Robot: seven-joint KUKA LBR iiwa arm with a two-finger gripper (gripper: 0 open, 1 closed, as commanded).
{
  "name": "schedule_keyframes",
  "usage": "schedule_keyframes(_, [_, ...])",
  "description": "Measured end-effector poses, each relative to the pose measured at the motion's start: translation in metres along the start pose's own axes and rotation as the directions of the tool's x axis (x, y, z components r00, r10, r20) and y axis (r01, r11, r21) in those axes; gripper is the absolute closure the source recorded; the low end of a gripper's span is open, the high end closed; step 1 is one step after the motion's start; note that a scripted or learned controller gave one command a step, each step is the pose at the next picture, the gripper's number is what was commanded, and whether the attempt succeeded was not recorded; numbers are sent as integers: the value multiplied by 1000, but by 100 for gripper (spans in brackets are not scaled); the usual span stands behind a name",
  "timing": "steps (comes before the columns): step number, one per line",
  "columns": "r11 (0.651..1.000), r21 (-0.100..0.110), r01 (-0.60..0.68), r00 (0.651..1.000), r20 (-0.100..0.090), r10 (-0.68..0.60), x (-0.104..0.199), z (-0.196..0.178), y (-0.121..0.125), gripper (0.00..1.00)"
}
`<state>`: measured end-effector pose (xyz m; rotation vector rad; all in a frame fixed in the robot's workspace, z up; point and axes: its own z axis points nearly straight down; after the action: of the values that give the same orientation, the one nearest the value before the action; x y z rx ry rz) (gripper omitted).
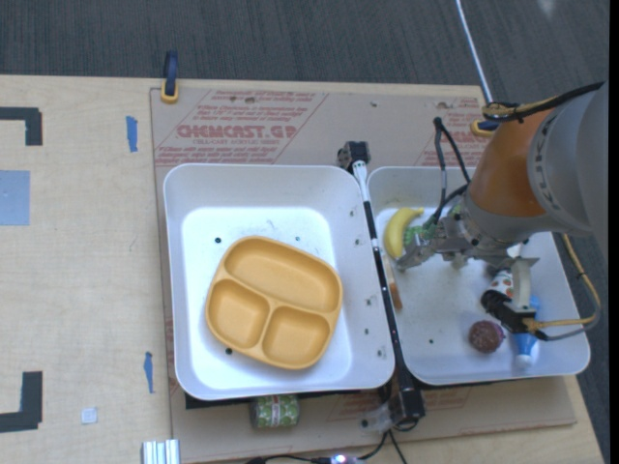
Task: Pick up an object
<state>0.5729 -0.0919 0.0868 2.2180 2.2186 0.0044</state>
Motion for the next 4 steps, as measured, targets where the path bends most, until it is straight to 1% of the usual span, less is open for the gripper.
schedule_keyframes(2, [1000, -3, 0, 1000, 0, 0, 0, -1, -57, 0])
schedule_keyframes(3, [1000, 0, 0, 1000, 0, 0, -2, 0, -13, 0])
schedule_keyframes(4, [1000, -1, 0, 1000, 0, 0, -3, 0, -37, 0])
